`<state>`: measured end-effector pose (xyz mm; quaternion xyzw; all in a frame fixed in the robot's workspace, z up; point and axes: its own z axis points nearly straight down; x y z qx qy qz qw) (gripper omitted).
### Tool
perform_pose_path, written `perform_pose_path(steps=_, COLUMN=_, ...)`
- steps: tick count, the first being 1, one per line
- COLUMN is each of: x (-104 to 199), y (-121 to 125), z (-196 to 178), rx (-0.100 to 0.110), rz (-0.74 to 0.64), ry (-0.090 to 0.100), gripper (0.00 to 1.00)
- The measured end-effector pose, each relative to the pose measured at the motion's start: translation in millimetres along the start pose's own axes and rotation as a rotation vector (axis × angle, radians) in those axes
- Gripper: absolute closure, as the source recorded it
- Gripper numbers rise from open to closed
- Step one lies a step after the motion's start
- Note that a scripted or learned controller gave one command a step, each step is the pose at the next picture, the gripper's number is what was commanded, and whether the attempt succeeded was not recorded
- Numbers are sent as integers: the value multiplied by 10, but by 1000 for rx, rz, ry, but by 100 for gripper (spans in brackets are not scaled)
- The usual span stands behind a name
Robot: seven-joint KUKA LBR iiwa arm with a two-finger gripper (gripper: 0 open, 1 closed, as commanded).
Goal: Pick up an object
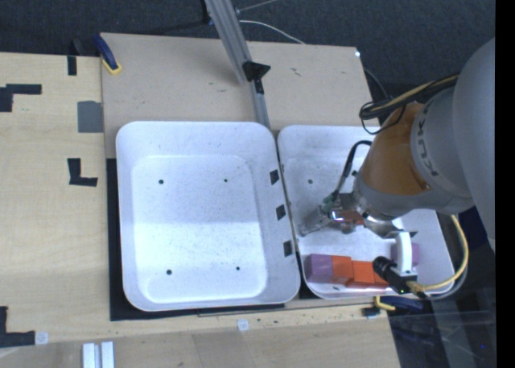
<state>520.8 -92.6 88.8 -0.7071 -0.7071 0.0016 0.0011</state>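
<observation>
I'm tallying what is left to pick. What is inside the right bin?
The right bin holds a purple block and an orange block near its front wall. The arm covers the rest.

The left bin [197, 213] lies wide open from rim to rim. In the right bin [322, 153], the arm [410, 161] fills the middle and right side; a purple block [322, 267] and an orange block [360, 271] crowd its near edge.

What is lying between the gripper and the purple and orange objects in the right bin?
In the camera view, only bare white bin floor lies between the gripper and the purple block beside the orange block.
</observation>
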Motion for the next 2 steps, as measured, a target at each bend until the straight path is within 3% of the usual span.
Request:
perform_pose_path(steps=1, x=6, y=0, z=-122, rx=1, rz=-1, ry=2, gripper=100)
perform_pose_path(steps=2, x=626, y=501, z=-1080, rx=-12, rz=-8, ry=2, gripper=100)
